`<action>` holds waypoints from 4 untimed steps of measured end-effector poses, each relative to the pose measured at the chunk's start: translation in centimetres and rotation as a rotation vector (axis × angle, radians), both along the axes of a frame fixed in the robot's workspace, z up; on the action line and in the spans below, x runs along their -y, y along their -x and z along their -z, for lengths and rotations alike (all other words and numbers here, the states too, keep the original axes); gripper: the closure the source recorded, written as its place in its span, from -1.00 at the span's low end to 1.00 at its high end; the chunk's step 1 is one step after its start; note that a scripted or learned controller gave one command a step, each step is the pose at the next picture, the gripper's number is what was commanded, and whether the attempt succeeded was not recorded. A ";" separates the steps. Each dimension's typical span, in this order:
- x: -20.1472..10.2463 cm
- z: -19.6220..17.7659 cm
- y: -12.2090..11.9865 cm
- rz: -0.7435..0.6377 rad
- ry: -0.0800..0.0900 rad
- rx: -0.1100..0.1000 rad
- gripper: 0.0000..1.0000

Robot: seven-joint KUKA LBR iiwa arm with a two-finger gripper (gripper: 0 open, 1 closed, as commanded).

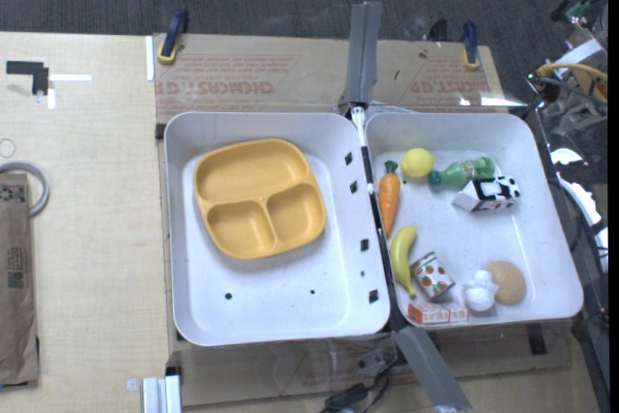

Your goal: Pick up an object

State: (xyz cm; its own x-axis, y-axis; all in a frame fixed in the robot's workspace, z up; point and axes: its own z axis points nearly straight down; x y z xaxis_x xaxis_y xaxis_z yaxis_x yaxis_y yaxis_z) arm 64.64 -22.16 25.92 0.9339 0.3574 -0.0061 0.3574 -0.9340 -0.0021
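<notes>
Looking down from the camera view, I find my targets all in the right bin (542, 208): a lemon (417, 162), a carrot (388, 197), a banana (403, 255), a small carton (432, 277) and a toy cow (490, 192). The left bin (184, 237) bears a yellow divided plate (258, 197). My pincer's state I cannot tell. I judge the pick not yet begun; next I must reach in above one well-separated piece, perhaps the lemon.
</notes>
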 end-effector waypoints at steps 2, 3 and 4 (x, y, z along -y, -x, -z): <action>0.1 -6.9 0.1 -0.003 0.000 0.001 1.00; -8.9 -1.8 2.9 -0.140 -0.002 -0.002 1.00; -8.4 -3.0 4.9 0.163 0.001 -0.002 1.00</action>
State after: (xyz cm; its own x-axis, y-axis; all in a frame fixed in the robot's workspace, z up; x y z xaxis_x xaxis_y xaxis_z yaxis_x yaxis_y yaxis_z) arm 59.74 -13.78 28.95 0.9795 0.2014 -0.0078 0.2014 -0.9795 -0.0018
